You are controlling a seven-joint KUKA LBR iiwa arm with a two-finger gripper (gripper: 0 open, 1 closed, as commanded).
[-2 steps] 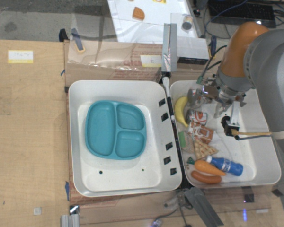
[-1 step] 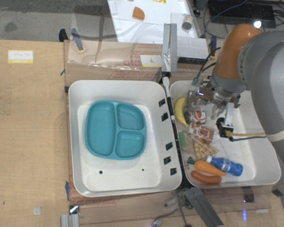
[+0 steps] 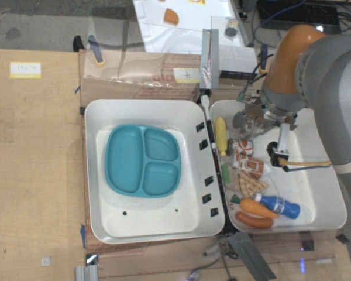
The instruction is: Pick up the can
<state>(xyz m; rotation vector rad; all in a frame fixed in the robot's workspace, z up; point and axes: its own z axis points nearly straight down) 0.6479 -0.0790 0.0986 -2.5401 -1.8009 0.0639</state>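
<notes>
- At the far left we see the left bin (image 3: 93, 157), a shallow white tray. A teal divided plate (image 3: 143, 160) lies flat in it, toward the upper left.
- Just right of the wall where the two bins meet, a yellow corn cob (image 3: 221, 134) lies lengthwise against the left wall of the right bin (image 3: 333, 212). A small green piece (image 3: 226, 173) sits below it in the view.
- The can (image 3: 241, 151), red and white, lies just right of the corn in the upper left part of the right bin.
- The gripper (image 3: 245, 127) is directly over the can's upper end. We cannot tell whether the claw is spread or pressed together, nor whether it touches the can.
- Just below the can we see a red-and-white packet (image 3: 253, 167), then a tan waffle wedge (image 3: 251, 185).
- Near the front wall lie an orange carrot (image 3: 258, 207) and a reddish sausage (image 3: 254, 220), close together.
- A blue bottle (image 3: 282, 206) lies on its side, touching the carrot's right end.
- The grey arm (image 3: 327, 81) reaches in from the right, above the right bin's upper half.
</notes>
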